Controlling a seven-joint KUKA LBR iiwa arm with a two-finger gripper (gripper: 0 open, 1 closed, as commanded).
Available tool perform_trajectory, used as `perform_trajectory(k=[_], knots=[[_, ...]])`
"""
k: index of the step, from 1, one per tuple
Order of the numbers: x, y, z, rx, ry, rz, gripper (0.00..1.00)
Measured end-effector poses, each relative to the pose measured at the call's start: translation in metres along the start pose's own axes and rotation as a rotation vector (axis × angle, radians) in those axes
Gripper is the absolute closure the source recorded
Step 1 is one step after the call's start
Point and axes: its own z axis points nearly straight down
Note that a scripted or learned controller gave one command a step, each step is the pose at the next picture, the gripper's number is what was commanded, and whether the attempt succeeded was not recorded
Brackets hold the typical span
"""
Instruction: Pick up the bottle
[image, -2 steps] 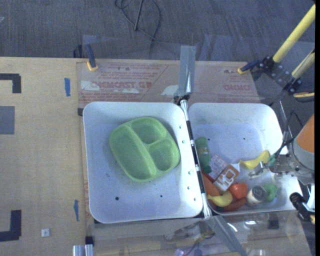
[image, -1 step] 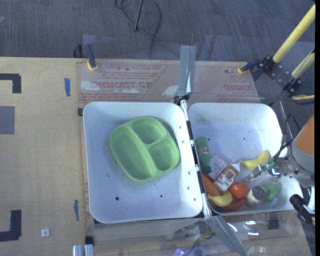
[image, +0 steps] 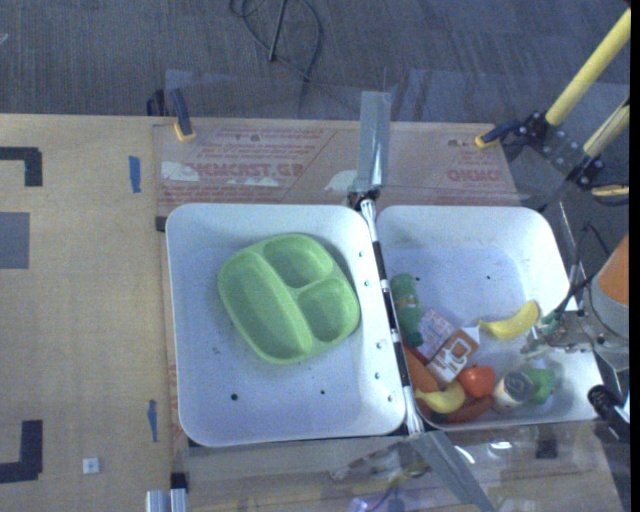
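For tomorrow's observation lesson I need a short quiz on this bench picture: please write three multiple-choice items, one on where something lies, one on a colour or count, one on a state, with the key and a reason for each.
1. Where does the green divided plate lie?
A. In the left bin
B. In the right bin
C. On the floor

2. How many compartments does that plate have?
A. Two
B. Three
C. Five

3. How does the bottle, green with a white cap end, sit?
A. Standing upright in the left bin
B. Lying on its side in the right bin
C. Balanced on the plate

Key:
1 A: the plate rests on the floor of the left bin.
2 B: its ridges mark off three sections.
3 B: the bottle lies flat in the near right corner of the right bin, close below the hand, beside a tomato.
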Motion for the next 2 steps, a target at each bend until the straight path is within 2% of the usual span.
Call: perform_trajectory(k=[1, 2], knots=[[0.0046, 0.0010, 0.0002, 0.003, 0.009, -0.005, 0.00], [0.0087, 0.0033, 0.0091, 0.003, 0.022, 0.194, 0.00]])
